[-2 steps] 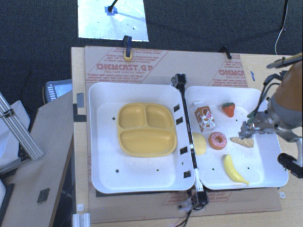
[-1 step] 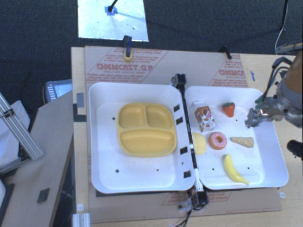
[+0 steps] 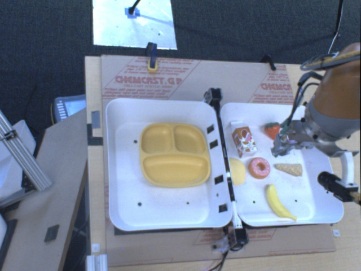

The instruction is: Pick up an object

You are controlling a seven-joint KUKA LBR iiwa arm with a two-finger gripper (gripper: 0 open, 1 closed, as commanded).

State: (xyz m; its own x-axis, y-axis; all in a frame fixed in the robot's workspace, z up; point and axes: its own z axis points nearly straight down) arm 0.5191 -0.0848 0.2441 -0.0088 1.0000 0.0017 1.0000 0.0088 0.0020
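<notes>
— Where are you right now?

— My gripper (image 3: 280, 147) hangs low over the right bin (image 3: 324, 213), near its middle, with the arm (image 3: 338, 100) coming in from the right. I sit there because that bin has all the loose things I could pick.

— Is the gripper open or shut, and does it hold anything?

— I cannot tell from this slant. The tip is small and dark, and I see nothing between its parts, so I claim no hold.

— What is closest?

— The orange-red toy (image 3: 272, 130) lies just behind the tip, the pale wedge (image 3: 289, 169) just in front of it, and the pink donut (image 3: 259, 167) a little to the left. Any of them would do as the object; I judge the wedge or the red toy the likeliest.

— And the rest?

— The small carton (image 3: 243, 140) stands near the divider, a yellow round piece (image 3: 238, 171) lies beside the donut, and the banana (image 3: 278, 202) lies toward the front. The left bin (image 3: 121, 208) carries a yellow divided tray (image 3: 174, 154).

— Anything in the way?

— The things crowd each other, so I think a descent could nudge a neighbour. The bin's far wall is near the red toy too.
</notes>
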